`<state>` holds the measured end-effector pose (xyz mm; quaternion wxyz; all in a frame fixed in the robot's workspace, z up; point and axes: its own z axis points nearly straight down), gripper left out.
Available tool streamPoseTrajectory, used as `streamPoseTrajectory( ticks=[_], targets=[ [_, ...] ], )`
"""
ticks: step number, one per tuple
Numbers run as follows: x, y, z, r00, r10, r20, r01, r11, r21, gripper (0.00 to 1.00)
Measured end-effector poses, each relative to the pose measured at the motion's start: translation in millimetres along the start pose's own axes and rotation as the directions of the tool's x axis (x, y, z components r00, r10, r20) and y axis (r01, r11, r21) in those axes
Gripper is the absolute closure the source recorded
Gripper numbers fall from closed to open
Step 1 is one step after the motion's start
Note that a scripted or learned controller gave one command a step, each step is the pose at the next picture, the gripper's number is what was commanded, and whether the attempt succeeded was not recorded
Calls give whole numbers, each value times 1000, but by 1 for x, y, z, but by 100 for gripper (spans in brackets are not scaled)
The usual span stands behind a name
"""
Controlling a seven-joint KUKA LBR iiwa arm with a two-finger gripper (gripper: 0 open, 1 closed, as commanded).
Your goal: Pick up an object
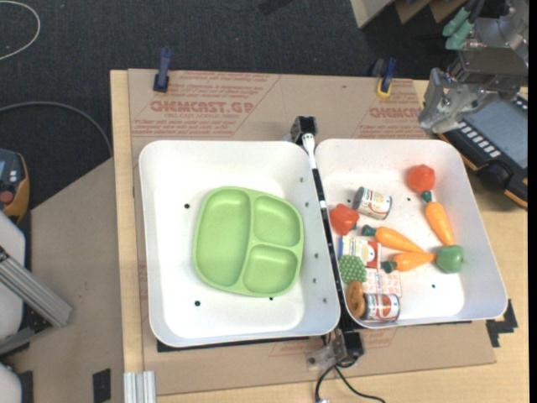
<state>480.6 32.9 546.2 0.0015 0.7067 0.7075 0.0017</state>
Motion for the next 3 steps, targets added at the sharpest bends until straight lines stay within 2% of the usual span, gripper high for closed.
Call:
streamPoseTrajectory(
  ticks=[1, 2, 3],
  targets=[
    [-72, -2, 53, 1000, 9, 2, -9, 1000, 10, 100],
    [-23, 8, 9, 1000, -4, -1, 4, 1000, -3, 100],
    [34, -2, 11, 1000, -6, -1, 6, 1000, 5, 100]
  ],
)
